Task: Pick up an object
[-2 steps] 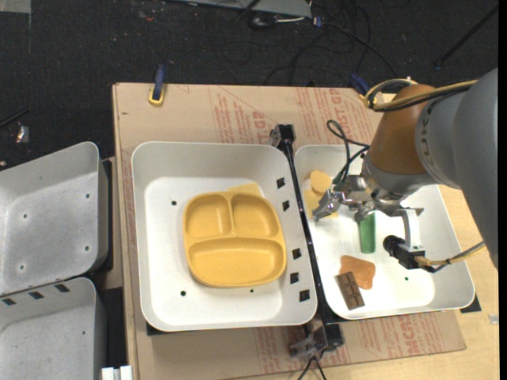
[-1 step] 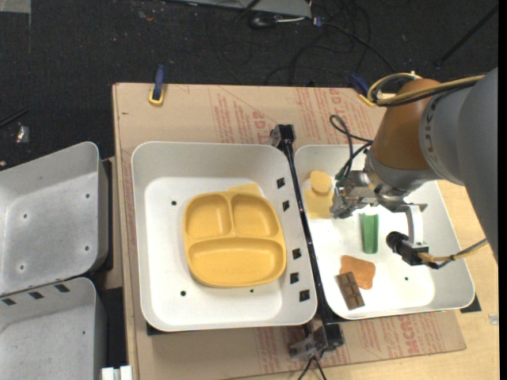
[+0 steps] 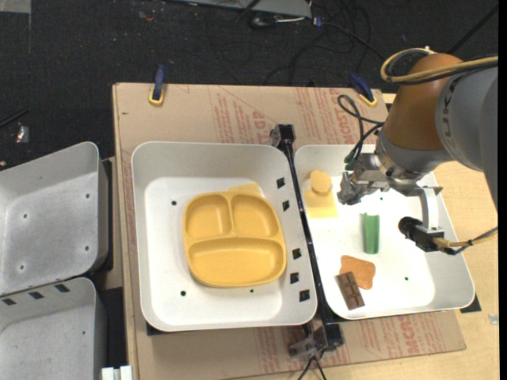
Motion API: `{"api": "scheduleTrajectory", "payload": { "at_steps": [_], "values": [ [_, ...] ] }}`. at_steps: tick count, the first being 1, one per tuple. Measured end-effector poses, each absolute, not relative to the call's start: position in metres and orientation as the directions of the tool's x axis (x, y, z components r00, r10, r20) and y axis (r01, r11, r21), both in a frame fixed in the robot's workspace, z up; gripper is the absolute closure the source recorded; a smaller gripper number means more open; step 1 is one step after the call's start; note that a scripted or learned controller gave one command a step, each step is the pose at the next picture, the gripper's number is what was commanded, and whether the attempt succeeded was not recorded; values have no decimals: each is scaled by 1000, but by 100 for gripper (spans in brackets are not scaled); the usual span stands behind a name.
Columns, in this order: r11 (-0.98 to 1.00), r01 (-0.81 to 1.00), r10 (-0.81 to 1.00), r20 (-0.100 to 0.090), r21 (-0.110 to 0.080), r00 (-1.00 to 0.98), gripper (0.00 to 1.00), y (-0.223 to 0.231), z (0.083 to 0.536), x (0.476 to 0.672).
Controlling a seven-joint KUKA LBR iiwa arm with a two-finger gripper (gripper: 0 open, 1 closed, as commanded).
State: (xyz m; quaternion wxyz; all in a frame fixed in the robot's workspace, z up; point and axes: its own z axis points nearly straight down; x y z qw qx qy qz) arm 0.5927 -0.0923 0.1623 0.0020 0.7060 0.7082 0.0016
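Green block [image 3: 370,233] lies below the gripper [image 3: 353,190], whose grip state stays unreadable.

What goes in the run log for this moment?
claw over right bin | nearest: yellow block | green block untouched | nothing held

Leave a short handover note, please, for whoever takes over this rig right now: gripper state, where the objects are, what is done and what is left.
Gripper: low over the right bin, near its far left part; whether it holds anything cannot be made out.
Right bin: pale yellow block with a round peg just left of the gripper, green block at the centre, orange piece and brown bar towards the near edge.
Left bin: yellow divided plate, lying flat.
Done: no object seen lifted.
Left: grasp one object and raise it; the yellow block and green block look closest.
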Motion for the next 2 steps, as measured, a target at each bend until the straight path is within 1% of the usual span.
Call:
{"api": "scheduleTrajectory", "payload": {
  "at_steps": [1,2],
  "values": [
    [4,1000,1000,0,5,-4,100,-88,206,595],
    [3,1000,1000,-1,6,-3,100,-88,259,596]
  ]
}}
